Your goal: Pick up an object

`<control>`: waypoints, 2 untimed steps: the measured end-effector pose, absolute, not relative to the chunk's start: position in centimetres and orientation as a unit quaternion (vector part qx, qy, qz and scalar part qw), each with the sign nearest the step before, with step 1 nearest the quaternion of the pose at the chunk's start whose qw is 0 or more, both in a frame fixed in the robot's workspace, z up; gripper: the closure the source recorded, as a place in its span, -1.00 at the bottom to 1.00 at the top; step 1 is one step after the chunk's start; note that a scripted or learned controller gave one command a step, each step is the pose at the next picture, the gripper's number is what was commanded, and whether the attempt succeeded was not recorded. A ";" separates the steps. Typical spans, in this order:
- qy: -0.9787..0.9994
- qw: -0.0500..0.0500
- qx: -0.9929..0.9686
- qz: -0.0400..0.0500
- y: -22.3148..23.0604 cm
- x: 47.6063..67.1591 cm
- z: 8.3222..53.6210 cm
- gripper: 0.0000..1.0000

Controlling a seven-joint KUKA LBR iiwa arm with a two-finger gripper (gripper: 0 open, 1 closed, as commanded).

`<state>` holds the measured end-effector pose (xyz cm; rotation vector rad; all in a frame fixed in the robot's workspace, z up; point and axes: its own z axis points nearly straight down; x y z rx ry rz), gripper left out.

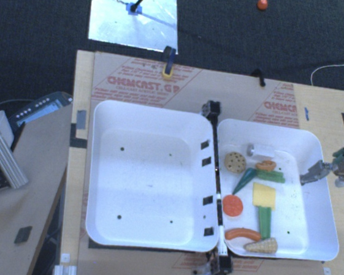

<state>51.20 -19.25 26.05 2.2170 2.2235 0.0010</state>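
I look down on a bench with two shallow white bins set side by side. The left bin (pixel 146 174) sits well to the left of my claw. The right bin (pixel 318 212) holds every object.

My claw (pixel 312 173) enters from the right edge, over the right bin's right rim, near its upper corner. It is small and blurred; I cannot tell whether it is open or closed, and I see nothing in it.

All objects lie to the claw's left, apart from it. Nearest, a little left and slightly up, is an orange piece (pixel 266 165) with a small grey cylinder (pixel 251 150) just above and left of it. A round tan cookie (pixel 235 162) lies further left, near the wall between the bins. A green pepper-like piece (pixel 246 180) slants down-left from the orange piece. Below the claw and to its left is a yellow block (pixel 264 195), with a green strip (pixel 264 221) touching its lower edge and running down. A red disc (pixel 232 206) lies left of the block. Lowest, by the near rim, a red sausage (pixel 242 234) lies beside a tan corn cob (pixel 261 245).

Behind the bins the bench carries a printed cardboard sheet (pixel 141 82).
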 end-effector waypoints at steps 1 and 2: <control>0.710 0.003 0.705 0.001 -19.3 51.3 27.2 1.00; 0.709 0.003 0.706 0.001 -20.7 52.2 30.3 1.00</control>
